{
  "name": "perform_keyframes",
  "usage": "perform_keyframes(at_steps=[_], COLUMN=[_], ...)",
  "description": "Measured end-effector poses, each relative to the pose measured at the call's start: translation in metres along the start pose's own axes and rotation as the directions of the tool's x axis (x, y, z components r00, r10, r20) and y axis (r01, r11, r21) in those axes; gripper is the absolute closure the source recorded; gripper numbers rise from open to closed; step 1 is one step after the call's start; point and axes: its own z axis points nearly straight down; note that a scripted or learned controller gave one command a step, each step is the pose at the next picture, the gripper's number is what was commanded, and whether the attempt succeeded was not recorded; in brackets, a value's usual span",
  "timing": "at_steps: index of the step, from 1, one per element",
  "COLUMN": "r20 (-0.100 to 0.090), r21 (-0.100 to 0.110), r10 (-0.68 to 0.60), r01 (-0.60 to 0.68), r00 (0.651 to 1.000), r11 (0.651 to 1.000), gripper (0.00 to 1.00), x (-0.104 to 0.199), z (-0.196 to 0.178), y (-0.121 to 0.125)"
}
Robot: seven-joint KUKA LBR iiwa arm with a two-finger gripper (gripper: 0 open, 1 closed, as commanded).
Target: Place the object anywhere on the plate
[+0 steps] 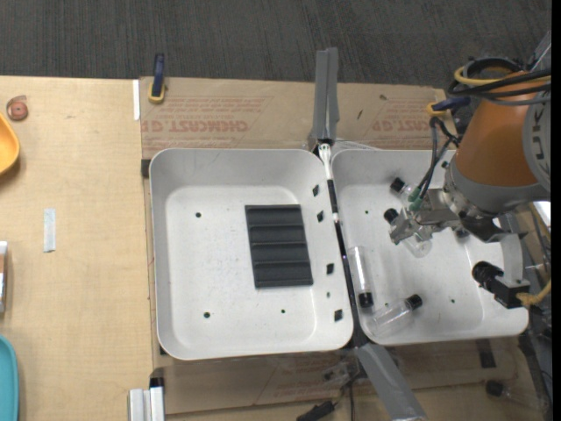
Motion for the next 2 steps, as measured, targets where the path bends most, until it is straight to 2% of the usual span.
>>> perform_keyframes(at_steps=[1, 2], r20=[0.001, 0.001], r21=[0.000, 0.000], r10=[-0.121, -0.073], r01=[0.121, 0.073], r00=[0.993, 0.997], r11=[0.993, 0.997], gripper=[1.00, 1.00], x=[0.067, 0.121], z=[0.000, -0.006], y=[0.032, 0.061])
